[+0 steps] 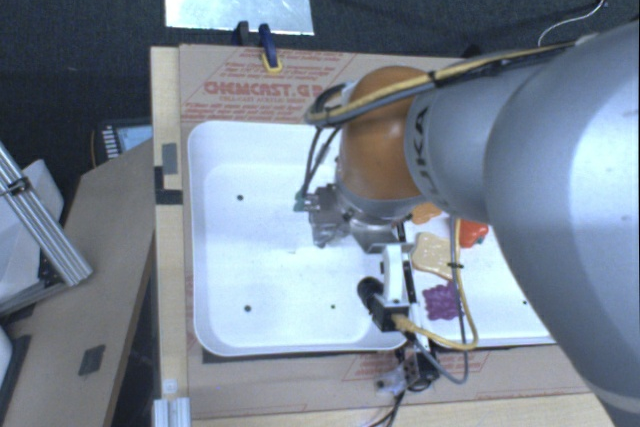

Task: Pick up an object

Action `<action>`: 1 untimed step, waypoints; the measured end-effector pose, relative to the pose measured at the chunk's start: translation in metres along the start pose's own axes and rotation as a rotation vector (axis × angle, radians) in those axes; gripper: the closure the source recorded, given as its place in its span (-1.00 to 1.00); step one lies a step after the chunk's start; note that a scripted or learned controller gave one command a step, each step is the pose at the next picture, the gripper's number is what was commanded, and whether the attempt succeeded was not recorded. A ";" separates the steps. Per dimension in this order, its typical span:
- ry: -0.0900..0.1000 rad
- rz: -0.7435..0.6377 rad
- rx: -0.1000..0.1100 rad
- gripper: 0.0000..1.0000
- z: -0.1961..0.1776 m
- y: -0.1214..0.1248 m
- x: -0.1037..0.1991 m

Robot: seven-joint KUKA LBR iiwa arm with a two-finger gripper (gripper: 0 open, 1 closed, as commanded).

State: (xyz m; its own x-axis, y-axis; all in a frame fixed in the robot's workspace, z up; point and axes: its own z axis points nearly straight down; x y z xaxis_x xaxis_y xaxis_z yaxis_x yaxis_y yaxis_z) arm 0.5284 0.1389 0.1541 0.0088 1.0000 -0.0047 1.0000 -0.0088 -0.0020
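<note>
Purple object (pixel 438 300) sits at 4 o'clock from the gripper (pixel 322 218), whose opening I cannot tell. Closing over the white bin (pixel 240 245) here, well apart, would likely catch nothing.

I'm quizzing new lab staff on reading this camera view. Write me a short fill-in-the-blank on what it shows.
1. The arm's band above the wrist is ___.
2. Both shallow bins are ___.
3. The lumpy object just below the tan flat piece in the view is ___.

Missing words: orange; white; purple.
</note>
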 end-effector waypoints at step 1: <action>0.007 -0.011 -0.021 1.00 -0.117 0.071 -0.001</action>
State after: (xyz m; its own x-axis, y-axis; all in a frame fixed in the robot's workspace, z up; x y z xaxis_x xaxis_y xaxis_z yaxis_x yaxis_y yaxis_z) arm 0.5994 0.1381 0.2706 -0.0028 1.0000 0.0022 0.9998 0.0027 0.0186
